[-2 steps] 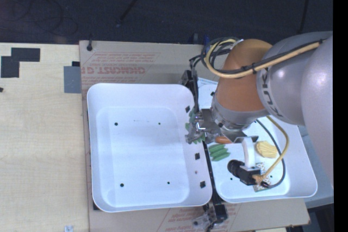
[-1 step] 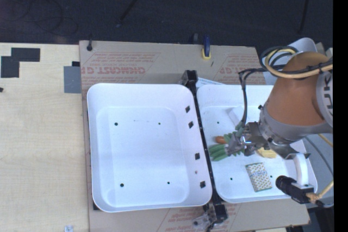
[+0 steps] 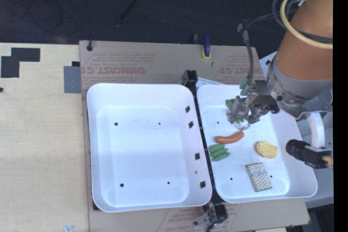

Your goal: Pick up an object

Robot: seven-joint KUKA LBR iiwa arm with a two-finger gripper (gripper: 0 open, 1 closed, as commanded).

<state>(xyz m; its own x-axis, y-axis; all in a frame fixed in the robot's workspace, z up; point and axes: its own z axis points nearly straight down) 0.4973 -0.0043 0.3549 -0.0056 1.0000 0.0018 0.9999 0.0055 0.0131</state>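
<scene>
The gripper (image 3: 243, 112) hangs low over the right bin (image 3: 296, 185), beside something green (image 3: 230, 102) — jaw state cannot be told. The sausage (image 3: 229, 138), corn (image 3: 266, 149), beans (image 3: 219, 153) and sponge (image 3: 259, 176) lie loose below — nothing lifted yet.

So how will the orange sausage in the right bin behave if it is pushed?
The orange sausage looks rounded and slim, so it may roll sideways. It seems small, probably light. It lies apart from the green pods, so a short push should move it alone.
</scene>
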